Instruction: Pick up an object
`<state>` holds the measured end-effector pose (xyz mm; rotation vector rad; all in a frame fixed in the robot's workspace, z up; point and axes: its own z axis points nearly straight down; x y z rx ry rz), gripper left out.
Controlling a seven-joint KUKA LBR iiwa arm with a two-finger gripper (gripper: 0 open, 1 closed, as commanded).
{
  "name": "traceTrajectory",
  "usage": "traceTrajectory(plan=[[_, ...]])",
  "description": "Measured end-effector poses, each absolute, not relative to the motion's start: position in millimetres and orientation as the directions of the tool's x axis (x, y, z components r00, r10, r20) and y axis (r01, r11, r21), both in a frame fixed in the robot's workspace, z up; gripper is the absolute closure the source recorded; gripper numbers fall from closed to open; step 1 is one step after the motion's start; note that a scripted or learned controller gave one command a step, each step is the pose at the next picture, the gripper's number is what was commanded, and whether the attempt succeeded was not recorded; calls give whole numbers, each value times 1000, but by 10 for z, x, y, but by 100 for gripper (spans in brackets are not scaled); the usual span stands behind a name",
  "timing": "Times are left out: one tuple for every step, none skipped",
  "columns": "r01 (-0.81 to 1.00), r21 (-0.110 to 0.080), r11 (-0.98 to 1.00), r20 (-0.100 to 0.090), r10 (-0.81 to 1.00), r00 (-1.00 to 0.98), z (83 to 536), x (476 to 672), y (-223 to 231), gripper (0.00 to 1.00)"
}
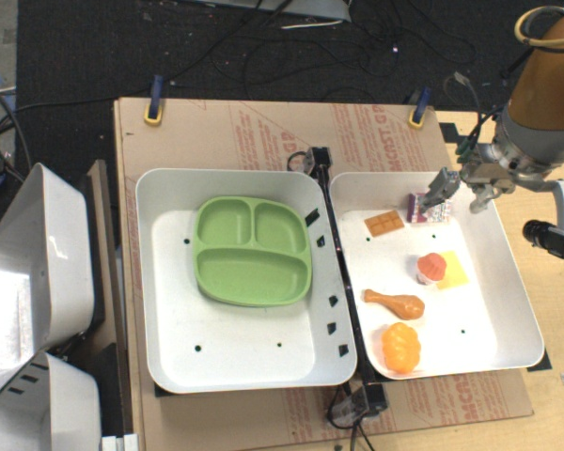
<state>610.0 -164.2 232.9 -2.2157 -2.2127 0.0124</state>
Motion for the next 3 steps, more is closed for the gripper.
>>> traceTrajectory(plan=[[1000, 0, 1, -1, 1000, -1, 2407, 6126, -1639, 0], [1000, -3, 0, 0, 1000, 0, 1979, 6118, -1636, 0], [1000, -4, 0, 1, 1000, 0, 1342, 6132, -1605, 0]])
